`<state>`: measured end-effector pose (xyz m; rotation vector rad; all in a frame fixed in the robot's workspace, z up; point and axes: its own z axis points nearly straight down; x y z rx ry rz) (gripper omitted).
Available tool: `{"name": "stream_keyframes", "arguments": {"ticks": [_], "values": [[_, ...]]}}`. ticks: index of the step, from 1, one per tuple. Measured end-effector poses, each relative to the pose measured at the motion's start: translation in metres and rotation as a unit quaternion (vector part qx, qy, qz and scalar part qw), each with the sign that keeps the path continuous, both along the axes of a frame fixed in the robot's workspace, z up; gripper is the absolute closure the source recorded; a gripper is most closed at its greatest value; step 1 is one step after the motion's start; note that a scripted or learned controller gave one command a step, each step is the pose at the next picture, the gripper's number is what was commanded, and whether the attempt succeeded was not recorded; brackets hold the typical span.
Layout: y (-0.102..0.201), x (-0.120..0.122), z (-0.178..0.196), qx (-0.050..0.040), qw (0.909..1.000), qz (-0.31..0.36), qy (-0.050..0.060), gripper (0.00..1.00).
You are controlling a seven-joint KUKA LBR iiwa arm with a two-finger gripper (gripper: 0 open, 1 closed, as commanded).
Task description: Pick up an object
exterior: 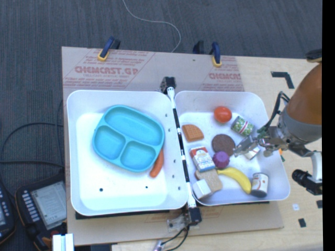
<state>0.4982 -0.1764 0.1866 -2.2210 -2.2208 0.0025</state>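
The arm's jaws (250,149) hover over the right bin (272,192) (spread or pinched, I cannot tell) beside a purple ball (221,159).

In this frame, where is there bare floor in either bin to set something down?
Left bin: bare floor in front of the blue tray and carrot, plus a strip along the far wall. Right bin: a small patch at the far wall behind the tomato; crowded from the cookie to the banana.
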Motion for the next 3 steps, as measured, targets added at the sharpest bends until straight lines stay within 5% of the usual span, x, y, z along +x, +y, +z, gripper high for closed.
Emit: {"name": "stream_keyframes", "arguments": {"ticks": [1,2,3], "values": [[0.0582,-0.0125,-0.0907,0.0001,1.0,0.0,-0.001,0.0],[0.0588,-0.0121,-0.0812,0.0006,1.0,0.0,-0.001,1.0],[0.0587,-0.0122,-0.0812,0.0006,1.0,0.0,-0.001,0.0]]}}
